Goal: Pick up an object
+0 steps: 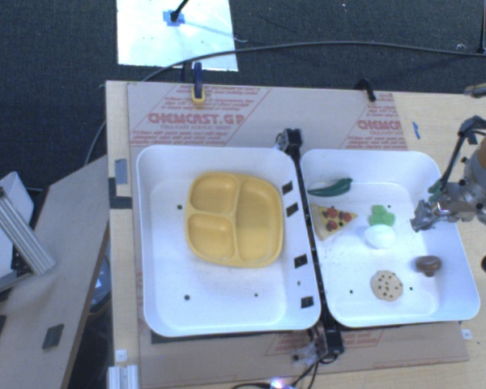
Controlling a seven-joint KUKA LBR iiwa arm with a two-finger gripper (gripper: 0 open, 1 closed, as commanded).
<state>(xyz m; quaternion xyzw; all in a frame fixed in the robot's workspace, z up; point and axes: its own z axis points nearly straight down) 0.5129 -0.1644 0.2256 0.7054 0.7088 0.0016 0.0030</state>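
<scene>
- Camera view: we see the end effector at the right bin's right wall, above the floor; nothing shows between its tips; we cannot tell its state
- Right bin holds the candidates: green pepper, pizza slice, green broccoli piece touching a white egg, brown lump, cookie
- Left bin holds a yellow divided plate; not a likely target
- Our read: approach step, no grasp yet; nearest things are the egg and the brown lump
- Next move calls for shifting over one thing, descending straight, closing on it; the egg may roll, and it sits against the broccoli
</scene>
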